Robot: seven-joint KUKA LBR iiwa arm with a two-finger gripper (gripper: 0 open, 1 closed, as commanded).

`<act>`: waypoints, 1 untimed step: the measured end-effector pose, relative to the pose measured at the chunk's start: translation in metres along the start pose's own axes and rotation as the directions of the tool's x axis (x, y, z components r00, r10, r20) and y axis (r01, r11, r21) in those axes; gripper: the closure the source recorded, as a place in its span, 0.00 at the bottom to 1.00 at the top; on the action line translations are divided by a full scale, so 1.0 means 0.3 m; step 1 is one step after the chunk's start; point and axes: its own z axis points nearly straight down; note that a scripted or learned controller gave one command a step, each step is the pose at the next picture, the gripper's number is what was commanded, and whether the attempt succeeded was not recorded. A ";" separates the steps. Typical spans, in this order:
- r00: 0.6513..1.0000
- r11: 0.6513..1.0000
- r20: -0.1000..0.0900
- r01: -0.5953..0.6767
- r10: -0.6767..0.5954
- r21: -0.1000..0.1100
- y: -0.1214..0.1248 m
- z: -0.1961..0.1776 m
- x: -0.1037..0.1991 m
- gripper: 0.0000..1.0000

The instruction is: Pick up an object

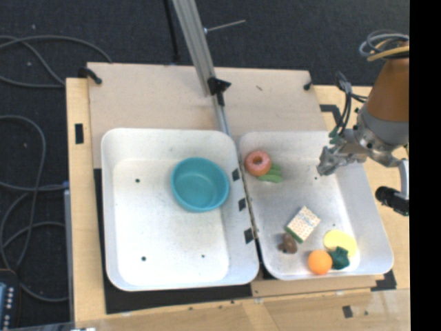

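Dark carpet strewn with cables surrounds a tan bench (158,98) bearing two white bins side by side. Above the right bin (365,212), near its far right corner, hangs the gripper (329,163); whether anything sits in it, or how wide it stands, cannot be told from this slanted view. No object lies directly beneath it, so a straight descent would likely close on bare plastic. Nearest, off to its left, is a pink ring (258,162) touching a green piece (273,175); a grab there risks nudging one against the other. Further toward the camera lie a patterned block (303,223), a brown lump (289,243), an orange ball (319,261) and a yellow piece (339,241), crowded enough to slip aside. Well left, the other bin holds a teal bowl (200,183).
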 end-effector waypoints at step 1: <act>1.000 1.000 -0.002 0.003 -0.003 0.000 0.006 -0.028 0.208 1.00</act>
